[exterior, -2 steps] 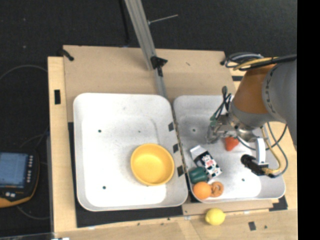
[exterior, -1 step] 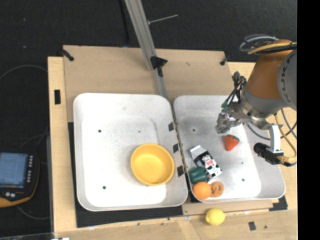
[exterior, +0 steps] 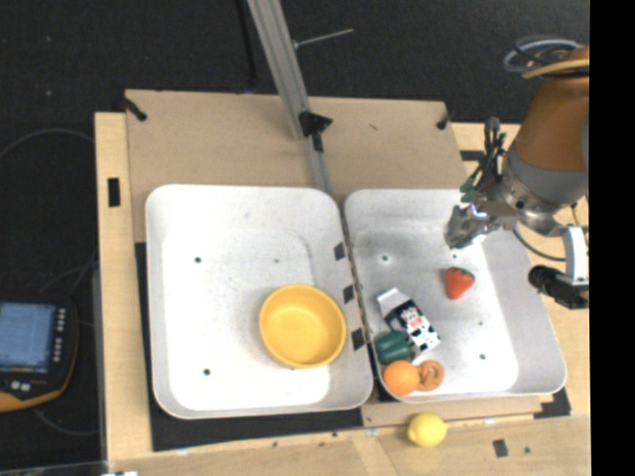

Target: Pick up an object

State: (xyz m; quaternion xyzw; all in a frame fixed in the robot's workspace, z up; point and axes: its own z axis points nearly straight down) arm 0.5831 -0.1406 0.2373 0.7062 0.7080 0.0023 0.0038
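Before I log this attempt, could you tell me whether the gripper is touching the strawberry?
Apart. The camera view shows bare white bin floor between the gripper and the strawberry, which lies below it in the picture.

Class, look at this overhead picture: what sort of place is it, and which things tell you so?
Probably a robotics lab test bench. A grey and orange arm's pincer hangs over two white bins, toy food such as a strawberry lies in one, and a handheld control screen sits beside the bench.

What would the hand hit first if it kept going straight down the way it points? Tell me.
Most likely the strawberry, which lies just below the hand in the right bin. Depth is unclear from one view, so it could meet the bin floor beside it.
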